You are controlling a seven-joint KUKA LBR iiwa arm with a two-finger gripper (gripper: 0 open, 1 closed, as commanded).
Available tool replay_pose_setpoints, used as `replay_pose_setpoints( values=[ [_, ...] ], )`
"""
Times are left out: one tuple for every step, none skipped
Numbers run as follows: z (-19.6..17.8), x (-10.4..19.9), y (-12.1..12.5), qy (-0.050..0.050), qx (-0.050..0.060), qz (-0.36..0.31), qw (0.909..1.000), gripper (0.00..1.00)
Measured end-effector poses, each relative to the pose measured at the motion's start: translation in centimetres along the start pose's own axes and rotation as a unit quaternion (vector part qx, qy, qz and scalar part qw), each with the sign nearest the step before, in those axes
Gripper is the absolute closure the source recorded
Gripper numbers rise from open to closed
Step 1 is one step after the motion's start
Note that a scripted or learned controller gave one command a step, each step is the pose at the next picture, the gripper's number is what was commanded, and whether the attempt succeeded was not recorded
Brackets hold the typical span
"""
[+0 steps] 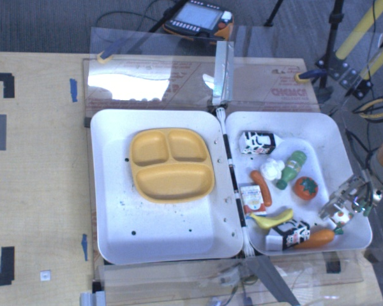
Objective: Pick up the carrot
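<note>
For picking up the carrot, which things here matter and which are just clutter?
Job: carrot, at the right bin's near edge; gripper, just beside it.

Lying about: yellow tray in the left bin; milk carton, green bottle, tomato, sausage, banana.

A robotics lab: teach pendant [199, 19], tripod legs [337, 18], taped bench [32, 171].

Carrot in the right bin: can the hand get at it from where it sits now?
Probably yes. The carrot lies at the right bin's near edge, just below the hand, with its right end exposed. The milk carton presses against its left end, which could crowd the grasp.
</note>
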State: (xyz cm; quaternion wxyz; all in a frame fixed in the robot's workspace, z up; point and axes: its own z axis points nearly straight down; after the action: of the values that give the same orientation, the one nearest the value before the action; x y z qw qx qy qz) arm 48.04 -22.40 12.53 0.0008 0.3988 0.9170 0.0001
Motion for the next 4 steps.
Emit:
replay_pose_setpoints(
  values=[
    [-9.9,-3.3,3.7,0.001,0.000,0.071,0.9975,1.00],
    [-9.0,-5.5,14.0,-0.001,-0.001,-0.065,0.9979,1.00],
    [-16.9,-4.9,6.4,-0.001,0.000,0.026,0.9997,1.00],
    [-13.8,-9.3,10.2,-0.003,-0.001,-0.209,0.9780,1.00]
  ],
)
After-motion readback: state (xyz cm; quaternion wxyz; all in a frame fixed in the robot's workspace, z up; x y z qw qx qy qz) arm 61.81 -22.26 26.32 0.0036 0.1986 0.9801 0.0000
